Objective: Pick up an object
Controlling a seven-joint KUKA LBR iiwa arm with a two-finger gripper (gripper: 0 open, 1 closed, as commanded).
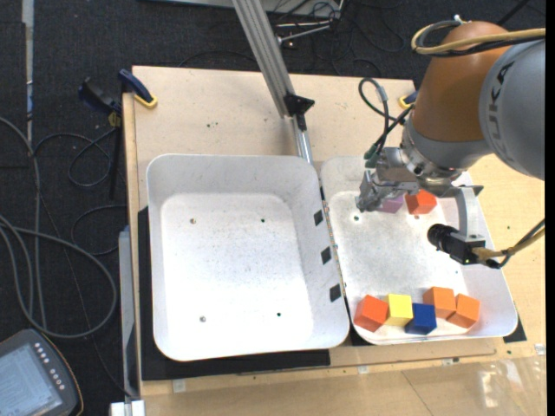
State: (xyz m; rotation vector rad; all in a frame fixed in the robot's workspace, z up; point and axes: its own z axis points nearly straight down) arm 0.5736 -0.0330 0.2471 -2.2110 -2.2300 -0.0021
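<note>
A wooden bench [217,111] seen from above at a slant carried two shallow white bins side by side. The left bin [165,232] showed a speckled white floor. The right bin [364,276] held several small blocks. Along its near edge sat a cluster: an orange block [372,311] at the left, a yellow block [400,307] just beside it, a blue block [423,319] next, and two more orange blocks [454,305] at the right, all close together or touching. Toward the far end of the same bin lay a pale purple block [393,203] with a red-orange block [421,203] just beside it on the right. The grey robot arm [512,102], with its orange band above the wrist, reached in from the right and hung over the far part of the right bin. Its gripper [371,199] was low over the bin floor, right beside the purple block on that block's left. Whether the gripper was spread or closed could not be told, and no block was visibly caught in it. A slanted metal pole [264,46] crossed the far side of the bench, and blue and yellow clamps [130,89] sat at its far left corner.
</note>
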